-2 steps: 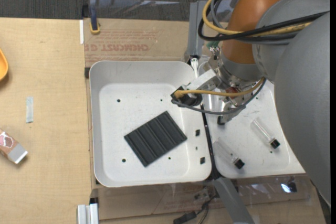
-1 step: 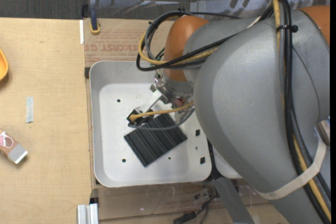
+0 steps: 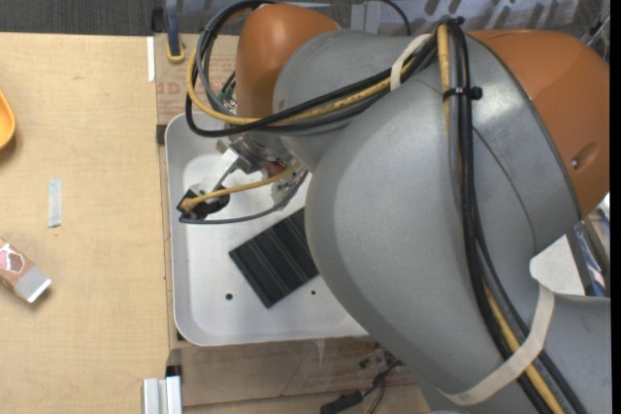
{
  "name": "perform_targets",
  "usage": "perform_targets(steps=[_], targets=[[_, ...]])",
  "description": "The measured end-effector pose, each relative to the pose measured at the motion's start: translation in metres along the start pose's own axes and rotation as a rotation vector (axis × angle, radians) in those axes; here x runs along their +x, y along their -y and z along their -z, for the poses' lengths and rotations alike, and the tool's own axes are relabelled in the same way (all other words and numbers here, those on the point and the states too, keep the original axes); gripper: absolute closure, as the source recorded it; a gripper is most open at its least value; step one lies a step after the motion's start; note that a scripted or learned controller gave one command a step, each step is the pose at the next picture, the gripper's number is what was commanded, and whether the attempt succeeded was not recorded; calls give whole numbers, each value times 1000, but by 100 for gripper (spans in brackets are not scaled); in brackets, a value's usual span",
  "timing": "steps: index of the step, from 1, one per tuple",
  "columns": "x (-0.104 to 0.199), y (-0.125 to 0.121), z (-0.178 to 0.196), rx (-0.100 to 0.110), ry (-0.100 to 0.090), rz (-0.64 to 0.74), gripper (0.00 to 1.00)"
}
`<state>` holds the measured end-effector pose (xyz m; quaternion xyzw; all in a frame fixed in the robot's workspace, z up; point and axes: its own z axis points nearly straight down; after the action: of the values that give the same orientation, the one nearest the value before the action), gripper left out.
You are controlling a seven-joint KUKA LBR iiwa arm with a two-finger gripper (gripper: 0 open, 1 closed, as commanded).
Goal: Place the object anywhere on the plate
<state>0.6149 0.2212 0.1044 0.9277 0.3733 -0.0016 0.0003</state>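
Observation:
The grey arm (image 3: 437, 208) with its orange band (image 3: 277, 44) covers most of the view and reaches down into the left white bin (image 3: 209, 310). My gripper (image 3: 254, 165) hangs low over the bin's back part, mostly hidden under the wrist. A black and yellow cable end (image 3: 197, 202) droops beside it, just over the bin floor. A flat black ribbed rectangle (image 3: 277, 259) lies on the bin floor, in front of the gripper and apart from it. An orange rim (image 3: 5, 121), perhaps the plate, shows at the far left edge.
A wooden tabletop (image 3: 87, 111) lies left of the bin. On it rest a small grey strip (image 3: 54, 204) and a red and white packet (image 3: 21, 272). Black and yellow cables (image 3: 209, 73) loop around the wrist. The arm hides the right bin.

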Motion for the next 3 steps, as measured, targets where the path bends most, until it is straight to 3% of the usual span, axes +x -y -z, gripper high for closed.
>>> perform_targets(steps=[1,2,3], targets=[[-4,11,-13,-1,-2,-368,0],[-6,8,-4,-1,1,-374,100],[30,-21,-14,0,0,-306,100]])
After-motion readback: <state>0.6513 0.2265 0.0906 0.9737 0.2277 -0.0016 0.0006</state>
